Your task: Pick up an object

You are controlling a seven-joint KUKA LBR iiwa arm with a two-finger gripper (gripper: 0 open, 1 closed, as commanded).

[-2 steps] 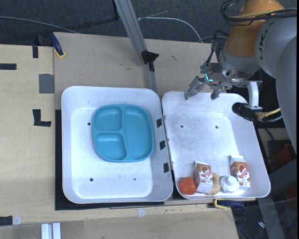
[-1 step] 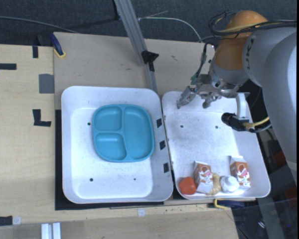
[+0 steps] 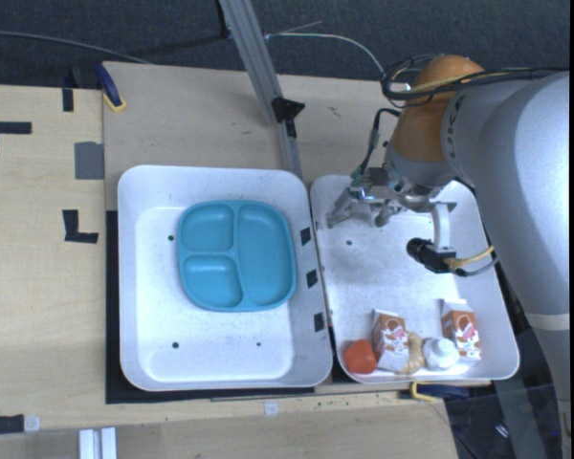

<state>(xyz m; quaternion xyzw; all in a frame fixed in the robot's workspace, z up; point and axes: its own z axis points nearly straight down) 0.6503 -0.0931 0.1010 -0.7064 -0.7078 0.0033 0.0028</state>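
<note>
Orange ball (image 3: 361, 357) and cartons (image 3: 390, 340) sat bunched at the right bin's (image 3: 364, 266) 6 o'clock edge. The hand (image 3: 360, 208) hovered open and empty around 11 o'clock, so it looked like pre-approach; next it'd need to swing over them.

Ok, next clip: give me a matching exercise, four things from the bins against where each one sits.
Things:
1. plate
2. pincer
3. red ball
4. right carton

Places:
A. right bin, far end, above the floor
B. right bin, near edge, leftmost of the cluster
C. left bin, middle
D. right bin, near right corner

Pairs: 1-C, 2-A, 3-B, 4-D
</note>
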